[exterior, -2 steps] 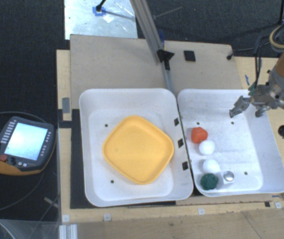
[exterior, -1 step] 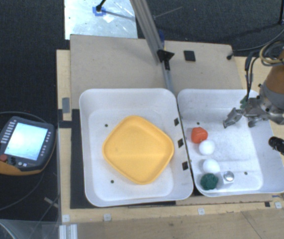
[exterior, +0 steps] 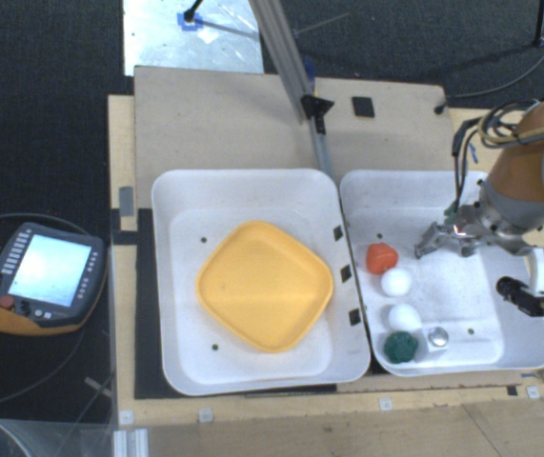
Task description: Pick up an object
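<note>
In the right bin [exterior: 514,346], along its left side, lie a red-orange ball [exterior: 381,257], two white balls [exterior: 395,282] [exterior: 404,315], a dark green lump [exterior: 401,347] and a small metal cap [exterior: 437,336]. My gripper [exterior: 448,246] hangs over the upper middle of that bin, to the right of the red-orange ball and apart from it. Its two grey fingers [exterior: 428,243] stand splayed, open, with nothing between them.
The left bin [exterior: 171,284] holds a large yellow square plate [exterior: 265,285]. A hinged divider [exterior: 346,255] separates the two bins. A teach pendant [exterior: 38,277] lies on the floor at the left. A metal pole [exterior: 286,41] slants over the back board.
</note>
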You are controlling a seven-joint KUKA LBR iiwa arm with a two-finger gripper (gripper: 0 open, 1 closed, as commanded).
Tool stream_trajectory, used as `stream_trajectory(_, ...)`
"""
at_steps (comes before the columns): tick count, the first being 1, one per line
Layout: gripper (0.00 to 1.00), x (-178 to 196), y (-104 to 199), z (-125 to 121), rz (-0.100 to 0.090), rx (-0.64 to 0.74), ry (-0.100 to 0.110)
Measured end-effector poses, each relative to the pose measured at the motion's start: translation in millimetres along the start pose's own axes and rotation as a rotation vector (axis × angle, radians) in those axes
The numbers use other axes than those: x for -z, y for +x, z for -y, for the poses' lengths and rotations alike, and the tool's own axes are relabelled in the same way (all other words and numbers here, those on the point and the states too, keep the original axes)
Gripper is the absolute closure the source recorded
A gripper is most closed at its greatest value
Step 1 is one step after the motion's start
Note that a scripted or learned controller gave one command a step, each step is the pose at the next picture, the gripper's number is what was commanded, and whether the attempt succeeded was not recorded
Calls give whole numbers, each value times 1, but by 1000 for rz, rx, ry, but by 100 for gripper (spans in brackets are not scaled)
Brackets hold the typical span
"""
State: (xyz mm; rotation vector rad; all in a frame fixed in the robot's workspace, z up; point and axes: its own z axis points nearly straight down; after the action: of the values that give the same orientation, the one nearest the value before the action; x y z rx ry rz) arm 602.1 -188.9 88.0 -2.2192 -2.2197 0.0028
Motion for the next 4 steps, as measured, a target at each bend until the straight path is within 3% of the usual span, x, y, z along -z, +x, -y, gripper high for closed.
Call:
stream_trajectory(1,100,13,0,-2,2,0,-6)
stream_trajectory(3,100,99,-5,0,2,0,-8)
stream_trajectory(4,100,117,-5,-1,1,0,-6)
